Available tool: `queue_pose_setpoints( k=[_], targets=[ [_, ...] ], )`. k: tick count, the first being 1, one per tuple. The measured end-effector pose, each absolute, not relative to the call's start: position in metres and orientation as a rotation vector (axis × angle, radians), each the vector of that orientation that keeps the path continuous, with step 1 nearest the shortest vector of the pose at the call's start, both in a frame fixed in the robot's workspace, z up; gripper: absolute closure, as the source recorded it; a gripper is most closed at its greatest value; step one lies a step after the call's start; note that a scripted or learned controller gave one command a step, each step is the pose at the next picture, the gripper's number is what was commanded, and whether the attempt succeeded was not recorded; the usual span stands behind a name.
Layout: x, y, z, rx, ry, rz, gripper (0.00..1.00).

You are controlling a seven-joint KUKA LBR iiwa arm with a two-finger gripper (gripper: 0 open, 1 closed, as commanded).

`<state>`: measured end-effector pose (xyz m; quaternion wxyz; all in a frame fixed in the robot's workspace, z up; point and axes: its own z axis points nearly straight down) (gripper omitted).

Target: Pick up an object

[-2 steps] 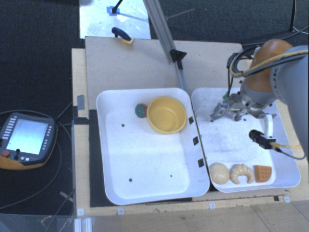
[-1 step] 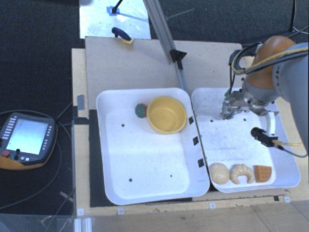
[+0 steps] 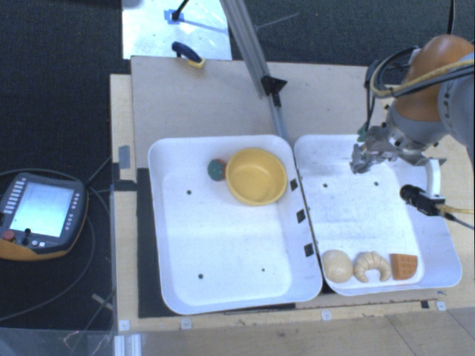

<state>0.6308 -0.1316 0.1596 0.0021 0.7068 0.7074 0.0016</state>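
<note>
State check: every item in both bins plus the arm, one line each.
yellow bowl: upright, in left bin, at its far edge
green object: beside the bowl, touching its left side
round bun: right bin, near edge
croissant: right of the bun
orange-brown piece: right of the croissant
gripper: above right bin's far part, nothing seen in it

Grey arm (image 3: 438, 95) reaches in from the right, hand (image 3: 361, 160) lowered.
</note>
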Motion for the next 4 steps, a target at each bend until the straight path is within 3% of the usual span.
queue_pose_setpoints(
  k=[2,4],
  targets=[
    [0.632,-0.133,0.234,2.219,2.220,0.003,1.00],
    [0.643,-0.016,0.222,2.217,2.227,0.002,1.00]
  ],
)
